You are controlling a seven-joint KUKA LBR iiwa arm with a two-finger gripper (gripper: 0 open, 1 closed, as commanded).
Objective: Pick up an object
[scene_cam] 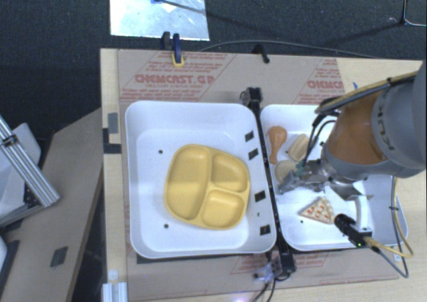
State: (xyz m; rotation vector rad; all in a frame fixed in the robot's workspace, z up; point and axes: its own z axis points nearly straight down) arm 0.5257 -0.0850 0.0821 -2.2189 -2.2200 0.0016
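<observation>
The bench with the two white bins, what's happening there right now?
A grey and orange robot arm reaches in from the right over the right bin, trying to pick something up. Its gripper is low among a few food-like items: a tan drumstick-shaped piece, a pale piece beside it and a pizza slice nearer the front. Nothing can be seen in its grasp. The left bin holds a yellow divided plate, untouched.
</observation>
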